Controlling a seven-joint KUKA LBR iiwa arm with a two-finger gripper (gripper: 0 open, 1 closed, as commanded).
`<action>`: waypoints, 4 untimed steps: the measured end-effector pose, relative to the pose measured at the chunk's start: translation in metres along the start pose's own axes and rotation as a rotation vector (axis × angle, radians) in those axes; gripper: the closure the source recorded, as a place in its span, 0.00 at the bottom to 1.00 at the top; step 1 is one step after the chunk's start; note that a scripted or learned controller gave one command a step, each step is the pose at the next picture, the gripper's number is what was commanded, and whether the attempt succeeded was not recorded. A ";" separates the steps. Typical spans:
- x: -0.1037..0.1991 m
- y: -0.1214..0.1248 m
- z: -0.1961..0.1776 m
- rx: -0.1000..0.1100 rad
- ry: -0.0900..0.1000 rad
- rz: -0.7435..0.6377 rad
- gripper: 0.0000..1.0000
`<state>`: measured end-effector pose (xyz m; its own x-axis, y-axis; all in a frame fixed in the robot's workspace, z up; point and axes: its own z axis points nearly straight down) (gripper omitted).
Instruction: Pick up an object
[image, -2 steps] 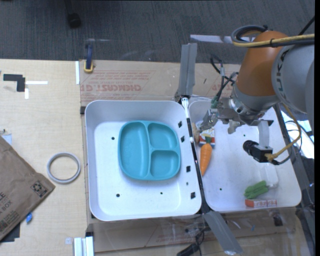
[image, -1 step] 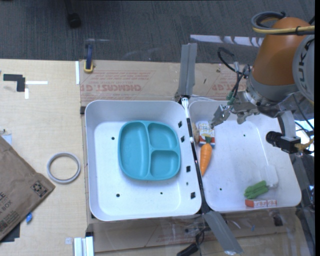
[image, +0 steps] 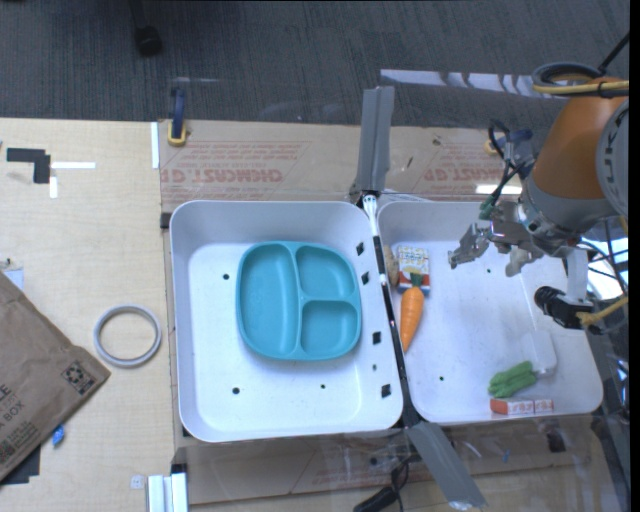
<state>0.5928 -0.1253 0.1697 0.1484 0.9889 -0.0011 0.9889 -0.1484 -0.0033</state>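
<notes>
The fingers (image: 492, 252) hang spread wide and hold nothing, above the right bin (image: 470, 400); the carrot (image: 410, 315) lies well to their left against the bin's wall; best to drop squarely over it, jaws across its width, clear of the small box (image: 411, 265) just beyond it.

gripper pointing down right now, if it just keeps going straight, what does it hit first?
Most likely bare floor of the right bin. The gripper hangs open over the bin's upper part, with the carrot and small box off to its side. Depth from this slanted view is uncertain.
</notes>
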 end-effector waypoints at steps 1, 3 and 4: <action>0.036 0.044 0.072 -0.011 -0.001 -0.207 0.00; -0.001 0.048 0.036 -0.007 -0.002 -0.534 0.00; 0.015 -0.028 0.074 -0.010 -0.003 -0.477 0.00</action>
<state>0.5669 -0.1062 0.0961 -0.3225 0.9465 -0.0043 0.9465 0.3225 0.0051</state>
